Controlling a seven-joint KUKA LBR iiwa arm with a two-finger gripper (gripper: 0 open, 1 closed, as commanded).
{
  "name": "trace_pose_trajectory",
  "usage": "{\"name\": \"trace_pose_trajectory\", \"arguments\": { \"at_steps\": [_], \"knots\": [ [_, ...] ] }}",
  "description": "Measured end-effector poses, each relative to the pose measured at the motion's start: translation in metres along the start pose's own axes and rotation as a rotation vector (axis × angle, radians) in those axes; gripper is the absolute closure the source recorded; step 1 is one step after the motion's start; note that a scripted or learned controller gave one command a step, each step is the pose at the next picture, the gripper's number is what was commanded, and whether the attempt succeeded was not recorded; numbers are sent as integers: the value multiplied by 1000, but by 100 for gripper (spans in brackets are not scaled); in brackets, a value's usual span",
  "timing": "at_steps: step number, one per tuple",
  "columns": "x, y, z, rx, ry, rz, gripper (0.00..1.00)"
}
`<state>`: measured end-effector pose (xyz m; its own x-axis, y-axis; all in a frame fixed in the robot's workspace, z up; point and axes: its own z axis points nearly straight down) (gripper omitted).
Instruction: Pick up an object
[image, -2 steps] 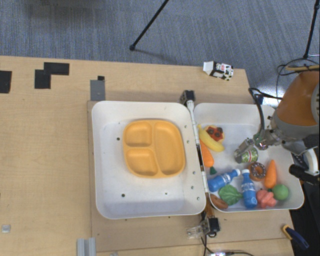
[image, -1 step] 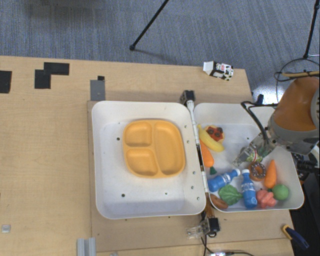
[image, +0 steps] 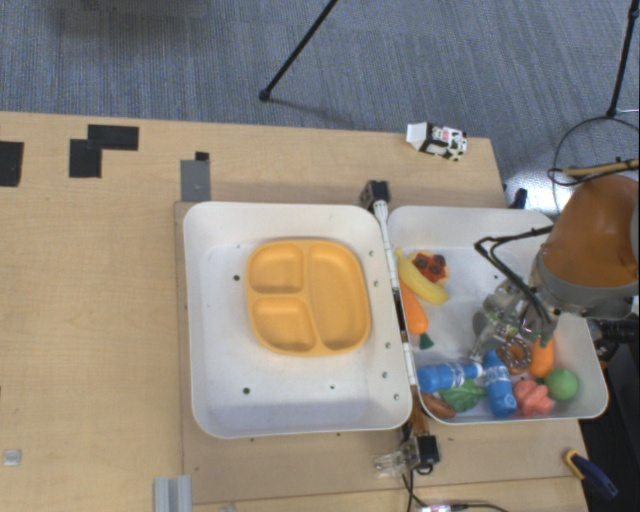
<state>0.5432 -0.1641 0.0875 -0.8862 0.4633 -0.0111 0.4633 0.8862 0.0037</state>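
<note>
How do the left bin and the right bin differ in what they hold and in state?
The left bin holds one thing, a yellow divided tray; the right bin holds many small toys, among them a banana, a carrot and a green ball. The gripper hangs over the right bin, not the left bin. Much of the left bin's floor shows bare; the right bin's near end is crowded. Both are shallow, white and side by side.

Tray (image: 300, 300) in left bin (image: 215, 400); toys (perhaps 10) (image: 470, 385) in right bin (image: 520, 222).
</note>
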Motion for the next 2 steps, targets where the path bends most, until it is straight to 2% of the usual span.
{"name": "trace_pose_trajectory", "arguments": {
  "at_steps": [1, 2],
  "knots": [
    [18, 12, -1, -3, -9, -456, 0],
    [16, 13, -13, -4, -17, -452, 100]
  ]
}}
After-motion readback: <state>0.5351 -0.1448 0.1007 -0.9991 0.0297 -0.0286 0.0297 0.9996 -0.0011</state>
